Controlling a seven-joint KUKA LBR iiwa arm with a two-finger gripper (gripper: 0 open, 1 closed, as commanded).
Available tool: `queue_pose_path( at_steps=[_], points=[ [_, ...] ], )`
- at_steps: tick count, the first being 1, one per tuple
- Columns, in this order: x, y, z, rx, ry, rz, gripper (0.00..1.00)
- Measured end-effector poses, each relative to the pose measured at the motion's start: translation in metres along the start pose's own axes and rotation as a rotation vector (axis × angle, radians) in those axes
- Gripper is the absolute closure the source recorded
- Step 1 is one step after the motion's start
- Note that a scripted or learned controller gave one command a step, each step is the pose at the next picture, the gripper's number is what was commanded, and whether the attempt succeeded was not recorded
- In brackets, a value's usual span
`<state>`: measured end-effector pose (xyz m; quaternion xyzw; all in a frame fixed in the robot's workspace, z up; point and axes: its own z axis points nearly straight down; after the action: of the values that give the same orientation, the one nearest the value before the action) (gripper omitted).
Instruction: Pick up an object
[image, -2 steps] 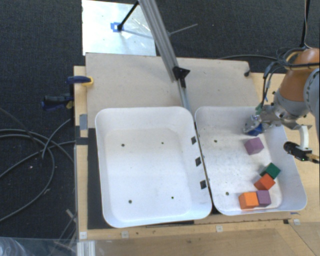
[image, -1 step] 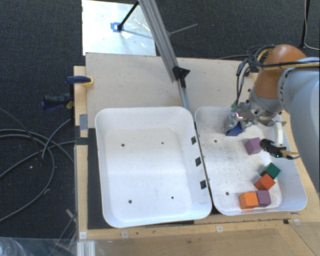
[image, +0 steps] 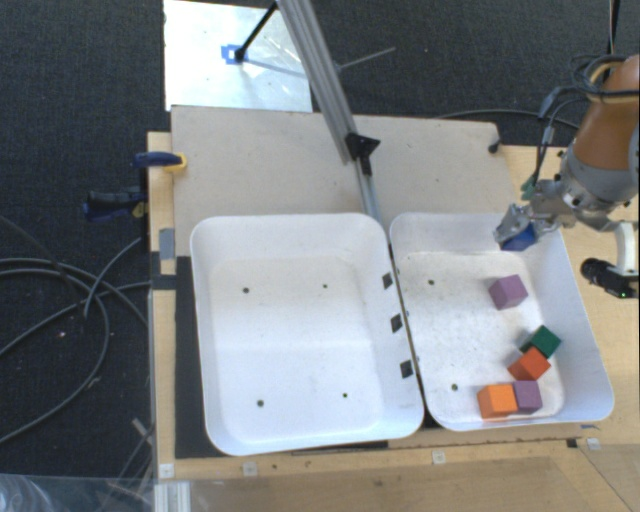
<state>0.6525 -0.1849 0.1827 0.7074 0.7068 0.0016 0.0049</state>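
The gripper is seen over the right bin's far right corner, and a blue object is clamped between its fingers, raised off the bin floor. A purple cube lies near. Green, red, orange and small purple cubes are clustered at the near right corner.

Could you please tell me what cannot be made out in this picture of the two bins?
- Gripper: too small and blurred to tell what the blue thing at its tip is.
- Arm: cut off by the right edge.
- Green block: partly hidden by the red block.
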Motion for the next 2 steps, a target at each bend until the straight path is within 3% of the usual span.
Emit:
queue_pose_path(
  at_steps=[1,2],
  points=[
    [0.003,-0.025,-0.087,-0.001,0.002,-0.003,1.0],
    [0.05,-0.127,0.0,0.02,0.009,-0.002,1.0]
  ],
)
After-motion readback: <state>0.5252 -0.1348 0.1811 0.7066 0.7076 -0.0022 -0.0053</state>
